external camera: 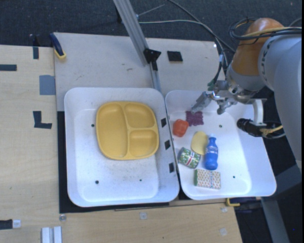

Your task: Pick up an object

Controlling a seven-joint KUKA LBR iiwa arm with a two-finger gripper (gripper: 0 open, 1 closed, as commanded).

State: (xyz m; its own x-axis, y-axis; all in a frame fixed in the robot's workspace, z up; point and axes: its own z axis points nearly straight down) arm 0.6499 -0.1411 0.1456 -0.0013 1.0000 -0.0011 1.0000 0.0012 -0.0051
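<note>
My gripper [211, 107] hangs over the back of the right bin [253, 173], open, with nothing between its fingers. Just below and left of it lies a small purple thing [194, 118], close to the left fingertip [199, 106]. Further down the bin are an orange piece [180, 127], a pale yellow lump [199, 142], a blue bottle [211, 153], a green can [189, 157] on its side, and a patterned box [207, 178].
A yellow divided tray [127, 129] lies in the left bin [81, 176]. A slanted metal pole [134, 27] stands behind the bins. Bare floor shows in the right part of the right bin.
</note>
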